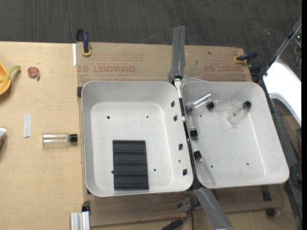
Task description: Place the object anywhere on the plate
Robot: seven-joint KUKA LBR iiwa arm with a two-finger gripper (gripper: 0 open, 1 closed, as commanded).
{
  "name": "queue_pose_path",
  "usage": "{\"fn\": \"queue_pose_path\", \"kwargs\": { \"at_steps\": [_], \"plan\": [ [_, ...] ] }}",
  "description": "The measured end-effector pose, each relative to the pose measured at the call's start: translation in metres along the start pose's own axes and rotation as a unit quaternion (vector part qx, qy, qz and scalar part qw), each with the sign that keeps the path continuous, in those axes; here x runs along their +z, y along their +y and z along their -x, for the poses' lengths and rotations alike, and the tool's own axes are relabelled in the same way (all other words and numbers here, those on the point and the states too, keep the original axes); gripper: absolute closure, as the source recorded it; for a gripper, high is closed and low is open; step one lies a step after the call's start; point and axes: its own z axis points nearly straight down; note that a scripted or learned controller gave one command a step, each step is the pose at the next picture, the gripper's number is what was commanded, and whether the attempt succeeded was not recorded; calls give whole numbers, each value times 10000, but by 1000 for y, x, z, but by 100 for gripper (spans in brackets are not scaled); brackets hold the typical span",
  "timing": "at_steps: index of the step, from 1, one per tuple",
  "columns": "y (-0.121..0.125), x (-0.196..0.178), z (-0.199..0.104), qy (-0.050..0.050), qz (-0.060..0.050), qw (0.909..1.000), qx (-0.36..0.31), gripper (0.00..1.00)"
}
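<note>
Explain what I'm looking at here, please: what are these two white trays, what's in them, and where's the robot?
One fixed camera looks down at a slant on a wooden bench. Two shallow white bins sit side by side on cardboard. The left bin holds a dark ribbed rectangular plate, the target. The right bin holds several small clear vials with black caps: one near its upper left, one near its upper right, and more along its left wall. Another clear vial lies on the bench left of the bins. The white and grey shape at the right edge is probably part of the arm. I cannot see a gripper holding anything.
</note>
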Motion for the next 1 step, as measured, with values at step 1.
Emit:
{"fn": "queue_pose_path", "kwargs": {
  "at_steps": [1],
  "plan": [
    [-4,0,-45,1,1,10000,-1,0]
  ]
}}
